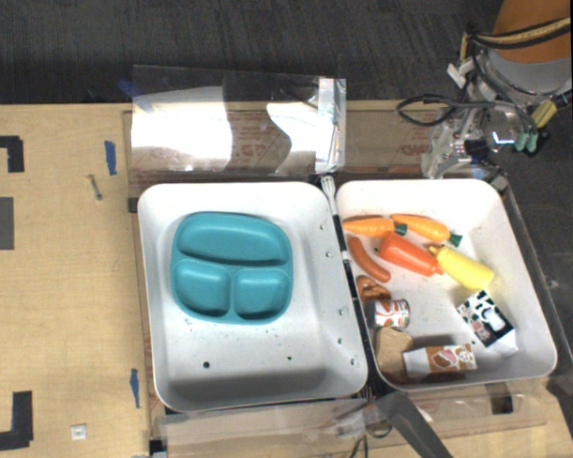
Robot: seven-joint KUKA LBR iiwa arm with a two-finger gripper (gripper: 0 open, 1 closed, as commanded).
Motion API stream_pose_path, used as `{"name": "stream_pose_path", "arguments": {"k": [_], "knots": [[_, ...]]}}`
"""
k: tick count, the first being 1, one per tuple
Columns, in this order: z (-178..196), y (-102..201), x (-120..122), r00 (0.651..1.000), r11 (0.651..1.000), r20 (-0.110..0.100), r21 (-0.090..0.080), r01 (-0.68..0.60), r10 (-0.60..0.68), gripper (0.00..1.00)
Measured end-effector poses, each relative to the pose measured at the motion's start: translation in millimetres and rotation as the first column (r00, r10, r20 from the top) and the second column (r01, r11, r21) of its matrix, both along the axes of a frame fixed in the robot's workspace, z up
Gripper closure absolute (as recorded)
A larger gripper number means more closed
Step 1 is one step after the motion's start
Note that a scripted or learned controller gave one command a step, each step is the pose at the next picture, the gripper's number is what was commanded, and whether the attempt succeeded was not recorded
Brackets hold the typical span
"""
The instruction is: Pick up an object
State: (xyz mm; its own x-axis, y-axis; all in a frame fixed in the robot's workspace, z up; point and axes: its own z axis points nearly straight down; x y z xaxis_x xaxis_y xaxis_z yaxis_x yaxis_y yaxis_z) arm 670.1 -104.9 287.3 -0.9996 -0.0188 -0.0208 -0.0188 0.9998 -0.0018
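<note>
As seen from above, we find two white bins side by side on the bench. Left bin (169,350) holds a teal divided plate (232,264), lying flat. Right bin (528,290) holds toy food & small packs: two carrots, one (368,226) near the dividing wall and one (420,227) just beside it; a red pepper (407,254) below them; a yellow corn cob (463,265) touching the pepper's right end; a sausage (367,258) along the left wall; a small can (392,313); a black-and-white carton (484,320) toward the right wall; a tube (441,359) w/ a white cap near the front edge. Arm (531,18) sits at upper right, beyond the right bin's far corner; gripper (462,144) hangs over the bench just outside the rim, apart from every item. We cannot tell how its jaws stand.
</note>
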Motion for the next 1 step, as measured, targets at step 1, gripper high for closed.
{"name": "stream_pose_path", "arguments": {"k": [1], "knots": [[-87.7, -20.7, -50.0, 0.978, 0.978, -0.019, 0.002, -0.210, 0.210, 1.00]]}}
